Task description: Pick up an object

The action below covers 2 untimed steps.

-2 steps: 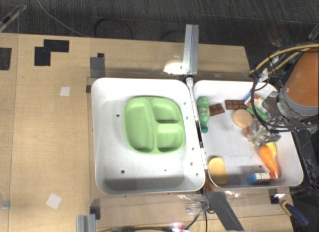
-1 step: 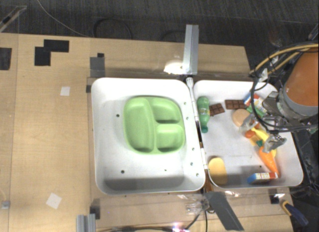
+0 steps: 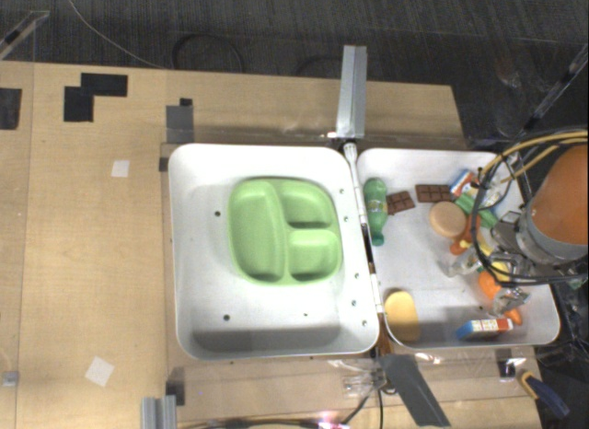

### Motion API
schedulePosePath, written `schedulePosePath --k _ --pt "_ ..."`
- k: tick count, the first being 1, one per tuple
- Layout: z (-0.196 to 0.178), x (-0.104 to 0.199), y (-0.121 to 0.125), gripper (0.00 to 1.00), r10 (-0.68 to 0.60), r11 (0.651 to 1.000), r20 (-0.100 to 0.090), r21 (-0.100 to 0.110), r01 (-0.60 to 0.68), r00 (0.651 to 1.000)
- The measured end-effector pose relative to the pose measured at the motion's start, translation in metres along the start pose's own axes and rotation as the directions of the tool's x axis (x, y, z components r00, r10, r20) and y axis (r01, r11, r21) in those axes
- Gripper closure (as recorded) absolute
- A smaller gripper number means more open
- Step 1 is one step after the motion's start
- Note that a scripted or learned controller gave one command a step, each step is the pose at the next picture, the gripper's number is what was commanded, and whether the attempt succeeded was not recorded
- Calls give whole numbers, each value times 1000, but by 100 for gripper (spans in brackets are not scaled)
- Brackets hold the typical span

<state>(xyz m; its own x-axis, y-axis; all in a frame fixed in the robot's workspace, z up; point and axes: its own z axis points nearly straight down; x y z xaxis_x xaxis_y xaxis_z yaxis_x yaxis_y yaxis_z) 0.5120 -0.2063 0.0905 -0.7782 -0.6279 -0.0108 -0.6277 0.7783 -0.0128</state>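
Claw: at the right edge of the right-hand shallow white bin (image 3: 552, 321), below the grey arm with its orange band (image 3: 563, 199) and a loop of black and yellow cables (image 3: 497, 174). The claw itself is hidden under the wrist, so whether it is wide, narrow or holding something cannot be told.

Nearest the arm: a small orange piece (image 3: 489, 282) and a cluster of small coloured items (image 3: 467, 188), too jumbled to identify.

Right bin, front: white carton with orange and blue ends (image 3: 484, 328), lying flat near the front wall; yellow rounded object (image 3: 400, 307) in the front-left corner.

Right bin, middle and rear: round tan disc (image 3: 448, 220); two brown chocolate-like bars (image 3: 399, 202) and (image 3: 431, 193); green plastic bottle (image 3: 375, 202) lying beside the left wall.

Left white bin (image 3: 198, 234): one light green sectioned plastic tray (image 3: 283, 229), centred, three compartments.

Support: tan wooden bench (image 3: 83, 261).
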Motion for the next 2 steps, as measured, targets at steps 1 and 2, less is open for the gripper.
schedulePosePath --k 1,2 --pt "-1 -19 32 0 -43 999 3 3 43 999" --pt "-1 -43 60 0 -48 999 3 5 48 999"
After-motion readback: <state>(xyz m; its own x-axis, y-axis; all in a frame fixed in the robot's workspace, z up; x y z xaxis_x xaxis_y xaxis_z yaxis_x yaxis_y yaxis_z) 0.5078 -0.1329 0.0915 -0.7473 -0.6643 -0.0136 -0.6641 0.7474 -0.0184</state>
